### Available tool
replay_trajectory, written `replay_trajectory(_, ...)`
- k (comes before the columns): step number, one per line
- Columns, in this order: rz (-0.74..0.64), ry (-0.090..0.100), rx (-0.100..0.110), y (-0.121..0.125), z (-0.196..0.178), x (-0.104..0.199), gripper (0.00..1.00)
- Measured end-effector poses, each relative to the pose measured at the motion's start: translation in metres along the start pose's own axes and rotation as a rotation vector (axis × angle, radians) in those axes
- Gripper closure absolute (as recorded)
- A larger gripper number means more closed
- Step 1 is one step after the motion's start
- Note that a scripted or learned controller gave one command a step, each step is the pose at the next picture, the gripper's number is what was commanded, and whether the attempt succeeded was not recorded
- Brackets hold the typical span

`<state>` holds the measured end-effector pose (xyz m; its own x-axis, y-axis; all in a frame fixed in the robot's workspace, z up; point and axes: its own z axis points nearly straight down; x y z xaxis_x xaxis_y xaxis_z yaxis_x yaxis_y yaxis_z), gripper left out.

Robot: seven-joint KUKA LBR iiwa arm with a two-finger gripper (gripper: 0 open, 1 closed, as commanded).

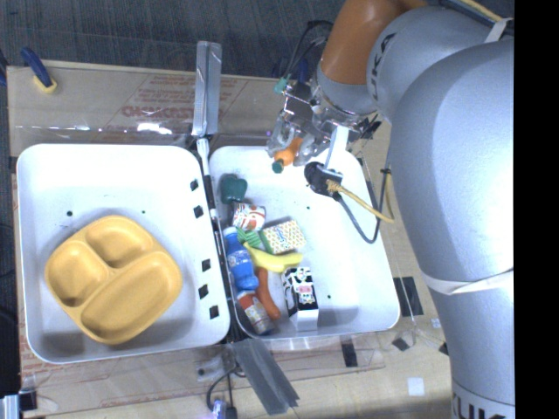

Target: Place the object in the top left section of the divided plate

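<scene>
Two shallow white plastic bins, left and right. One yellow three-section divided plate. One dark teal rounded object. One blue plastic bottle. One yellow banana-shaped toy. One orange carrot-shaped toy. One black-and-white carton. One speckled pale box. One red-and-white can. One small orange piece at the gripper.

Dark floor, tan bench top, possibly cardboard, evenly lit
</scene>
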<state>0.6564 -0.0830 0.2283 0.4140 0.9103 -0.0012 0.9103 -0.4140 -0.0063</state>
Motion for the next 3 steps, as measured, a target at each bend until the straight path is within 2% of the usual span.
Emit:
replay_trajectory(1, 0.018, 0.001, -0.006, -0.031, -0.166, 0.066, 1.0)
replay_trajectory(2, 0.042, -0.002, 0.0, -0.056, 0.012, 0.121, 1.0)
replay_trajectory(3, -0.218, -0.002, 0.0, -0.157, 0.065, 0.152, 1.0)
